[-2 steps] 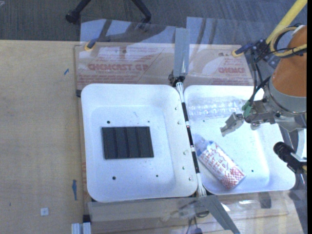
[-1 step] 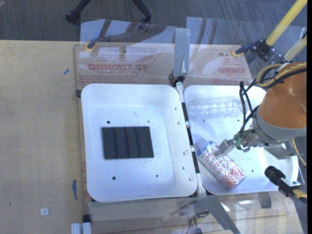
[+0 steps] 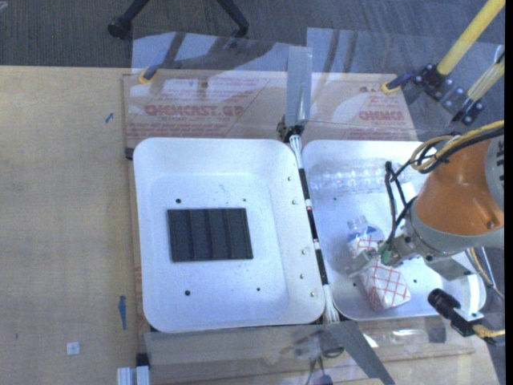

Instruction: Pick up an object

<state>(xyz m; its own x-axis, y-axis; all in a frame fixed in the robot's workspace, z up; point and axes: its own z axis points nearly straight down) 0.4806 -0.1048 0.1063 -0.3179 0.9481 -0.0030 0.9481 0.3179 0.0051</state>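
Observation:
In the right bin (image 3: 345,299) a white box with a red check pattern (image 3: 388,288) lies near the front edge. A small white, blue and red packet (image 3: 362,232) sits just behind it. Across the bin's back lies a clear plastic bottle (image 3: 353,180) on its side. My gripper (image 3: 370,257) is down in this bin, between the packet and the checked box and close to both. The orange wrist band (image 3: 461,195) and grey arm cover the bin's right side. A flat black ribbed pad (image 3: 210,233) lies in the middle of the left bin (image 3: 160,167).
A raised divider with a cable (image 3: 309,215) runs between the two bins. Cardboard (image 3: 200,107) lies behind them. A yellow pole and clamp (image 3: 449,62) stand at the back right. A black fitting (image 3: 449,307) sticks out at the bin's front right corner.

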